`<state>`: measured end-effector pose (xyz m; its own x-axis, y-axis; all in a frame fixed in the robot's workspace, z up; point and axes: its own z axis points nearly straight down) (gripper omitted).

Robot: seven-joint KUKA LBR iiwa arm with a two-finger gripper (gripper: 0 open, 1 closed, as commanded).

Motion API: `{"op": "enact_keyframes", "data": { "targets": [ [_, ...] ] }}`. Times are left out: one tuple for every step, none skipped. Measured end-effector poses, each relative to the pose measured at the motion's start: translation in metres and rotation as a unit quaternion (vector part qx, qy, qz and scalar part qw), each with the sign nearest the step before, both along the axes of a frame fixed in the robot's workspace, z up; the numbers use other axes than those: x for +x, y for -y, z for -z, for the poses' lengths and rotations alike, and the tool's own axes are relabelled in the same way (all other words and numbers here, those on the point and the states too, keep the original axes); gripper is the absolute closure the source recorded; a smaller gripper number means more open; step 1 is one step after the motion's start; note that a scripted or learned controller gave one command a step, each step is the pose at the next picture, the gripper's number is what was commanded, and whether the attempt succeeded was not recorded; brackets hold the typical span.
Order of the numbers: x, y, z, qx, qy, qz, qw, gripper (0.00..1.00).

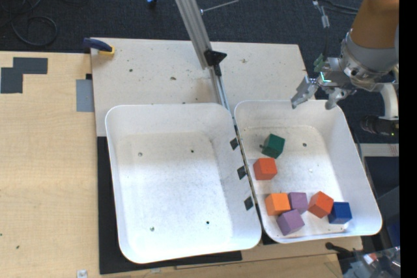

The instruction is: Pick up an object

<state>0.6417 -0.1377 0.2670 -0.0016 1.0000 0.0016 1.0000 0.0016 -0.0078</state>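
The right bin (355, 159) holds several small cubes. A dark green cube (273, 145) lies near its middle, with a red-orange cube (264, 168) just below it. Along the front wall sit an orange cube (278, 203), two purple cubes (298, 200) (290, 221), another red-orange cube (320, 204) and a blue cube (340, 211). My gripper (318, 96) hangs over the bin's far rim, well above and behind the cubes. Its two fingers are spread open with nothing between them.
The left bin (130, 140) lies beside the right one, with black clips on the shared wall. A slanted aluminium bar (192, 10) rises from the back of the bench. A blue and yellow clamp (99, 45) sits at the bench's far left corner.
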Motion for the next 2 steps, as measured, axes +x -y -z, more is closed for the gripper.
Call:
{"op": "enact_keyframes", "data": {
  "targets": [
    [0.001,0.000,-0.003,-0.0007,0.002,-0.001,1.0000,0.00],
    [-0.001,-0.006,0.062,0.0001,-0.001,0.000,1.0000,0.00]
  ]
}}
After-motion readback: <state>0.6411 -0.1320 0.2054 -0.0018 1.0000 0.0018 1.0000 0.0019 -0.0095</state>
